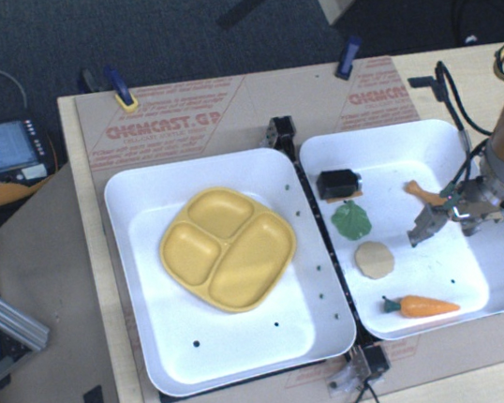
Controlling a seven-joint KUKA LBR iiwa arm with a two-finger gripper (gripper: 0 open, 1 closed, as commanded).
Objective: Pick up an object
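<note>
Fingers [427, 227]: hung in the right bin [441, 139]; whether open or holding anything, I couldn't tell.
Cookie [374, 260]: just left of the fingers.
Carrot [423, 305]: below them.
Risk: likely closing on air between objects.

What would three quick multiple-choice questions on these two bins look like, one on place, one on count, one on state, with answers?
1. Where does the yellow three-compartment plastic plate lie?
A. left white bin
B. right white bin
C. on the cardboard

2. How many compartments does that plate have?
A. two
B. three
C. four

3. How does the orange toy carrot lie?
A. standing upright
B. flat near the right bin's front edge
C. on the plate

Answers: 1 A, the plate sits in the left bin. 2 B, ridges split it into three. 3 B, it lies lengthwise on the bin floor, apart from the gripper.
</note>
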